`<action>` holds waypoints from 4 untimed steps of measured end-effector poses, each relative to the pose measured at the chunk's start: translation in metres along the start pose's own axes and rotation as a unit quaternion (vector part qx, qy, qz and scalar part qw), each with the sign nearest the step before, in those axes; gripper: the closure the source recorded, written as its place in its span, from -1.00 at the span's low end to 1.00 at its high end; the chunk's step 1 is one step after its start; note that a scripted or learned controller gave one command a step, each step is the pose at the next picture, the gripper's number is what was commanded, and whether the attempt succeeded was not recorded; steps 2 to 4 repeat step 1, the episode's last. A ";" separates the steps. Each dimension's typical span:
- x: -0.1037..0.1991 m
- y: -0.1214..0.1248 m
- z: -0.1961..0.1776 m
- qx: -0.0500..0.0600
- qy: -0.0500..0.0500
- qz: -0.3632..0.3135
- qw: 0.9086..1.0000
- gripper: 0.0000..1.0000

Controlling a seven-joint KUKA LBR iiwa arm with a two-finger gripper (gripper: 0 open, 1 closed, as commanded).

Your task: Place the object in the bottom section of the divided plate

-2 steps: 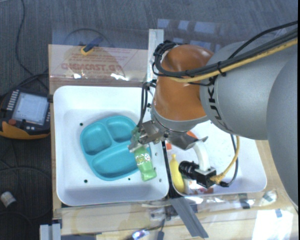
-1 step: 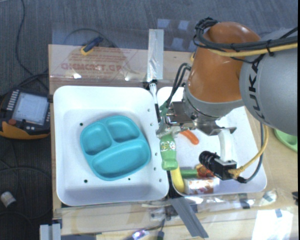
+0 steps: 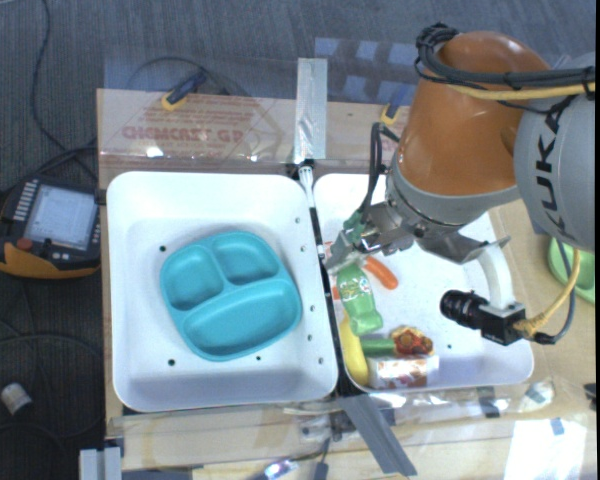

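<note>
Camera view: looks down at a slant on two white bins set side by side.
My arm: the grey body with its orange band reaches in from the right and hangs over the right bin.
My gripper: low at the left side of the right bin, just above the pile of objects; I cannot tell whether anything is held.
Divided plate: teal, lying flat in the left bin, its large bottom section toward the near edge and two smaller sections behind it.
Objects: a carrot, a green packet, a yellow banana, a red strawberry piece and a white box, all crowded along the left and near part of the right bin.
Beside the bench: a control pendant on the floor at the left.
</note>
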State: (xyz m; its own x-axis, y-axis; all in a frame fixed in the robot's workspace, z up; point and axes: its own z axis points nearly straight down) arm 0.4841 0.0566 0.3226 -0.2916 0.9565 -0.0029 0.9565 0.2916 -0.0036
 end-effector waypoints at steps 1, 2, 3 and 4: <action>-0.011 -0.004 0.003 0.000 0.001 0.056 0.998 1.00; -0.011 -0.004 0.003 0.000 0.001 0.056 0.998 1.00; -0.011 -0.004 0.003 0.000 0.001 0.056 0.998 1.00; -0.011 -0.004 0.003 0.000 0.001 0.056 0.998 1.00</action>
